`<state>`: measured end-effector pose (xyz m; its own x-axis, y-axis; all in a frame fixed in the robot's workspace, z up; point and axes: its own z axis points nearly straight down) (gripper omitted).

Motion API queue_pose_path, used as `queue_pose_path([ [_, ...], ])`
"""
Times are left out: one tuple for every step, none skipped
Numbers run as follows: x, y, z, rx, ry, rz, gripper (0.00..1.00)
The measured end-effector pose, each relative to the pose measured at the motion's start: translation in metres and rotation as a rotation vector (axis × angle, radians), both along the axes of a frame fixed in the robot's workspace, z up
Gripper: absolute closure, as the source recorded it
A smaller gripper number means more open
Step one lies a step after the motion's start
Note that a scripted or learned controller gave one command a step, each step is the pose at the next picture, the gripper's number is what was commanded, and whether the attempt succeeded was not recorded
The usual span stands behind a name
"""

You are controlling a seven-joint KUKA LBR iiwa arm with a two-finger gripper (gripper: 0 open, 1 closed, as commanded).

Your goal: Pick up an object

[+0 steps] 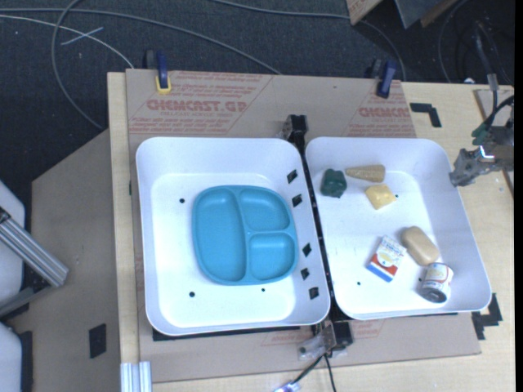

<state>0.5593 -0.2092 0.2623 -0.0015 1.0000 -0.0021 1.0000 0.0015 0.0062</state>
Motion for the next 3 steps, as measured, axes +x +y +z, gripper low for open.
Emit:
queue_pose_path([
  [-0.005,0.052,0.006,0.005,0.007,0.005,1.0],
  [-0.004,0.101,-0.009,0.006,0.009,0.004,1.0],
  [0.002,0.154,-0.012,0.005,0.008,0.005,1.0],
])
